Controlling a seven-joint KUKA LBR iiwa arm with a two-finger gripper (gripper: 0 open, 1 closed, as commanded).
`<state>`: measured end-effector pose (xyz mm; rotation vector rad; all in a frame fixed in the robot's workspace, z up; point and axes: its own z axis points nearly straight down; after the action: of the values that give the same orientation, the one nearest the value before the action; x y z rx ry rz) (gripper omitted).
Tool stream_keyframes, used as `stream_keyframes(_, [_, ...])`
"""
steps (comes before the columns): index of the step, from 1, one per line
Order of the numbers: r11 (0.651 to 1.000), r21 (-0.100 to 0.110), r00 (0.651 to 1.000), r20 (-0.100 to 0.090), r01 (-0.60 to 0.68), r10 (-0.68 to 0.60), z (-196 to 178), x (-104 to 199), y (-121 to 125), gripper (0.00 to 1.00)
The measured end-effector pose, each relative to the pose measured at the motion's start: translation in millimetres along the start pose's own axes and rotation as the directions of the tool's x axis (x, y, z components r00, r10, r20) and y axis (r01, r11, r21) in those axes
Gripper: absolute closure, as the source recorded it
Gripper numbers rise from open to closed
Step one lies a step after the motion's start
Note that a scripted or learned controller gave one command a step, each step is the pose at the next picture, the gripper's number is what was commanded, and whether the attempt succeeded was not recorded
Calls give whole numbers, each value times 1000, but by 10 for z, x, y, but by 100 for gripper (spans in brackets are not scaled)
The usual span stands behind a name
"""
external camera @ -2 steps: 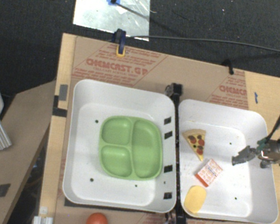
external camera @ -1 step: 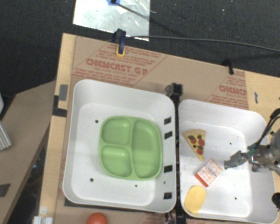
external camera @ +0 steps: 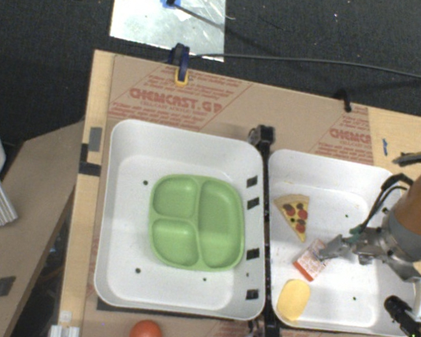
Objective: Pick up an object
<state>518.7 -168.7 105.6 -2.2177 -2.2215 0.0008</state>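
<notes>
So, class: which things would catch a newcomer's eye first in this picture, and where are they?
The green plastic divided plate lies in the middle of the left white bin. In the right white bin, the claw sits at a small red-and-white packet, between a toy pizza slice and a yellow rounded block.

Brown board [external camera: 230, 99] under bins reads "CHEMCAST GP" twice, in red.

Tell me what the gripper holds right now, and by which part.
It cannot be told. The gripper sits right at the small red-and-white packet in the right bin, at its upper edge, but a grip on it is not visible.
</notes>
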Motion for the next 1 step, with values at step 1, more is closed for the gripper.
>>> stream_keyframes(1, [1000, -6, 1000, 2, 0, 0, -140, -11, 13, 100])
